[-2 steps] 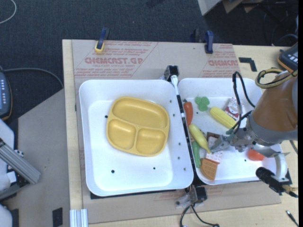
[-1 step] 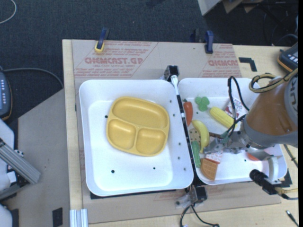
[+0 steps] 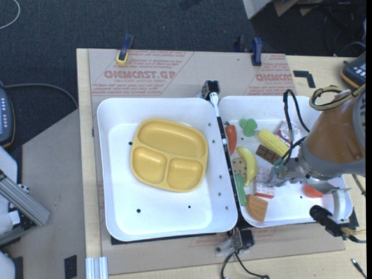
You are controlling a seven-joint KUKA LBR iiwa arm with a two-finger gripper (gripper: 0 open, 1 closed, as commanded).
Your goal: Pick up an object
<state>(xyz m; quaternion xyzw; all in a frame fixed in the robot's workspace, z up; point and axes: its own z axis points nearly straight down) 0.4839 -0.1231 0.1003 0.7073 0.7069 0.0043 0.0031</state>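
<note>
We see the hand (image 3: 278, 174) low in the right bin (image 3: 325, 215), approx. mid-bin, just beside the banana (image 3: 249, 163) and corn cob (image 3: 272, 142); can't tell its state. Toy food crowds the bin's left edge. Left bin (image 3: 116, 173) holds a yellow divided plate (image 3: 169, 154).

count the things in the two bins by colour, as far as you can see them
yellow: 3, divided plate, banana, corn cob
green: 2, leafy piece, long strip
orange or red: 2, carrot, piece by the arm
brown: 2, block, bread slice
total: 9
</note>
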